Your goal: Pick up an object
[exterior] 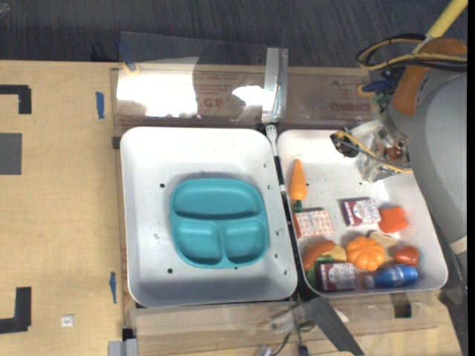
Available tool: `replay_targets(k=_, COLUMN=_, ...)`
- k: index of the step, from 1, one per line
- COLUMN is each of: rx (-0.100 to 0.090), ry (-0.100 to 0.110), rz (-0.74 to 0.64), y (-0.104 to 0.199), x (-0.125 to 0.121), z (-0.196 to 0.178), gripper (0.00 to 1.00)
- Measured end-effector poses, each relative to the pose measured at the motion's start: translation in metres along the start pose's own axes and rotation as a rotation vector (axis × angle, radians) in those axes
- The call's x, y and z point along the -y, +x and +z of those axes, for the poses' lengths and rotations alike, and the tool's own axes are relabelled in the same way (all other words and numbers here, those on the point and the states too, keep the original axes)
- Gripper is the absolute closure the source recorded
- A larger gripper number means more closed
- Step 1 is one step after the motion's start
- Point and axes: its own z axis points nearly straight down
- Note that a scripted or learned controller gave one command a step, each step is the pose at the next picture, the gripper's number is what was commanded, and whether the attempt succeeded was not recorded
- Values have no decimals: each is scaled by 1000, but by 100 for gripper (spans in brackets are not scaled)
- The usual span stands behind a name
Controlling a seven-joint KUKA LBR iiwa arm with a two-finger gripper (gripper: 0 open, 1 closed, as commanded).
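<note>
My gripper (373, 167) hangs over the back right corner of the right bin (326, 145), with nothing seen in it. Toys lie in that bin in front of it and to its left. An orange carrot (297, 180) rests along the bin's left wall. A small printed box (312, 222) and a purple-and-white packet (360, 212) lie mid-bin, with an orange-red block (392, 219) to their right. Along the front lie an orange pumpkin (366, 251), a red tomato (406, 256), a blue bottle (392, 276) and a dark red can (338, 276).
The left bin (141, 162) holds a teal divided plate (219, 222). A metal divider (276, 87) and clear sheeting stand behind the bins. The grey arm (445, 147) covers the right bin's far right side.
</note>
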Motion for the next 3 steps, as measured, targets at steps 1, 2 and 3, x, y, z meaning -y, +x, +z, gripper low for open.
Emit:
replay_targets(k=1, rx=-3, ry=-2, rz=-89, y=-16, x=3, z=-67, gripper=100)
replay_targets(k=2, rx=0, ry=7, rz=-1, y=-32, x=-29, z=0, gripper=100)
replay_targets(k=3, rx=1, ry=4, rz=-9, y=7, x=36, z=-1, gripper=100)
